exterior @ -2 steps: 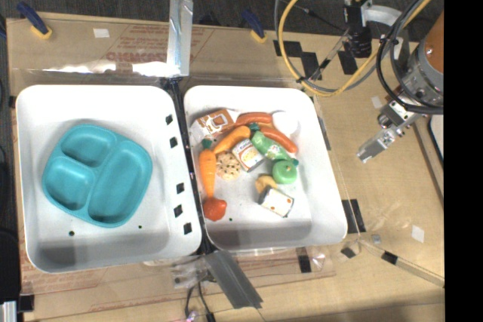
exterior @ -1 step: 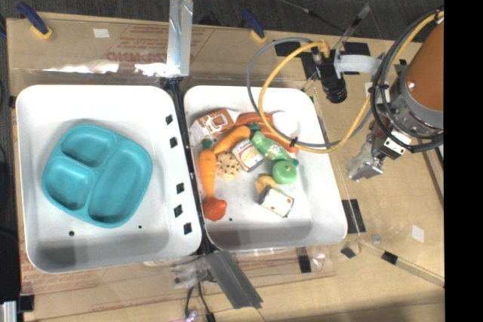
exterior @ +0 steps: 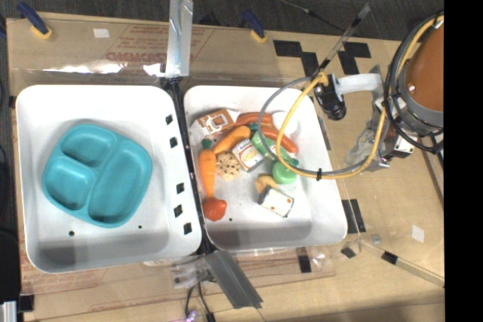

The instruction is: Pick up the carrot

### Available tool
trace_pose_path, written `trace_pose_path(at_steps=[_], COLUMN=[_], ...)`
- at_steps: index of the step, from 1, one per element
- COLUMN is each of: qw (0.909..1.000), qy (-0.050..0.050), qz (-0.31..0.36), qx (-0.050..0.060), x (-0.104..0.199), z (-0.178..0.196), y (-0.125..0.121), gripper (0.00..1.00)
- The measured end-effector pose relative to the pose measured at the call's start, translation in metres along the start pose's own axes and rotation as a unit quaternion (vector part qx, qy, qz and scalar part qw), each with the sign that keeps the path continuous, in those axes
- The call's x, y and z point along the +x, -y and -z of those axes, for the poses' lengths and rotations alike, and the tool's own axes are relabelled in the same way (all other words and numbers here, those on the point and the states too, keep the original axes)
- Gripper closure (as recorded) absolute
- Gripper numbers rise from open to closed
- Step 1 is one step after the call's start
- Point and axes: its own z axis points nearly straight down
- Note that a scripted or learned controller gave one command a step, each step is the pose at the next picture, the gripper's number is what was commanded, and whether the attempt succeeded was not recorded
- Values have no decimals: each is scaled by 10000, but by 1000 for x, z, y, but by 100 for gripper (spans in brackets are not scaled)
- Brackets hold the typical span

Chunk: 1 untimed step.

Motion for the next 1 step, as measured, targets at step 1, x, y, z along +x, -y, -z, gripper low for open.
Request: trace_pose_path(at_steps=[1], qw=[9999], qy=[-5], qz=[111], qx=[-5], x=[42], z=[44], y=[9], gripper=[100])
